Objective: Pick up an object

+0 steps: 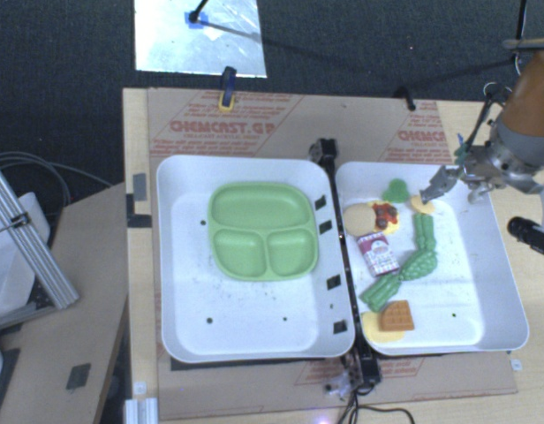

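Note:
The right white bin (pixel 493 263) holds several toy foods. Among them are a small green round piece (pixel 396 189), a yellow piece (pixel 422 205), a tan disc with red bits (pixel 376 216), a long green pod (pixel 424 233) and a red and white box (pixel 378 254). Toward the front lie a green cucumber-like piece (pixel 381 291) and an orange cracker (pixel 396 314). My gripper (pixel 434 189) reaches in from the right, low over the bin's far part, just above and right of the yellow piece. I see nothing held in it.
The left white bin (pixel 179 237) carries a green divided plate (pixel 261 230). A black clip row (pixel 332 237) runs along the divider between the bins. A silver sheet (pixel 201 25) lies beyond the bench. A metal frame (pixel 25 246) stands at the left.

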Controlling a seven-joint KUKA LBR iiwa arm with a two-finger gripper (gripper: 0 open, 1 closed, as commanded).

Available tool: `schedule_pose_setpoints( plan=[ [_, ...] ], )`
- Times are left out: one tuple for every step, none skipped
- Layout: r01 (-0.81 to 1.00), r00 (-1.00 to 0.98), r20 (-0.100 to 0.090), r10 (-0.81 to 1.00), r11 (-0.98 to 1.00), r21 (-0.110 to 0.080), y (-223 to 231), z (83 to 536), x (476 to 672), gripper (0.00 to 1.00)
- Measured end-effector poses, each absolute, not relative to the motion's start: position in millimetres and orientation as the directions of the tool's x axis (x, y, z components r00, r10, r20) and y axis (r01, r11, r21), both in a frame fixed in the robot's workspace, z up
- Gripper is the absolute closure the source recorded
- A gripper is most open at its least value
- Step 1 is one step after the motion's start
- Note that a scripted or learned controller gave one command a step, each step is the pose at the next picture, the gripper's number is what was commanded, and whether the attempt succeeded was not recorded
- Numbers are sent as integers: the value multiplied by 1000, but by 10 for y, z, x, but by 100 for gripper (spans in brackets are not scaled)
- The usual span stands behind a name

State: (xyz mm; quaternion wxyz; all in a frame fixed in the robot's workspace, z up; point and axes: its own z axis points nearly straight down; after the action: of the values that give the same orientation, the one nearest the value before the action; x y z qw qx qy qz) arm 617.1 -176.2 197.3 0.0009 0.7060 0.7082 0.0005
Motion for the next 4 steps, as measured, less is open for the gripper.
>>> schedule_pose_setpoints(
  plan=[
    [1000, 0, 1, 1000, 0, -5, -1928, 967, 6116, 0],
    [1000, -2, -2, 1000, 2, 6, -1926, 1139, 6148, 100],
    [1000, -5, -3, 1000, 5, 12, -1913, 1900, 6344, 100],
    [1000, -8, 2, 1000, 8, -1, -1553, 1275, 6538, 100]
  ],
)
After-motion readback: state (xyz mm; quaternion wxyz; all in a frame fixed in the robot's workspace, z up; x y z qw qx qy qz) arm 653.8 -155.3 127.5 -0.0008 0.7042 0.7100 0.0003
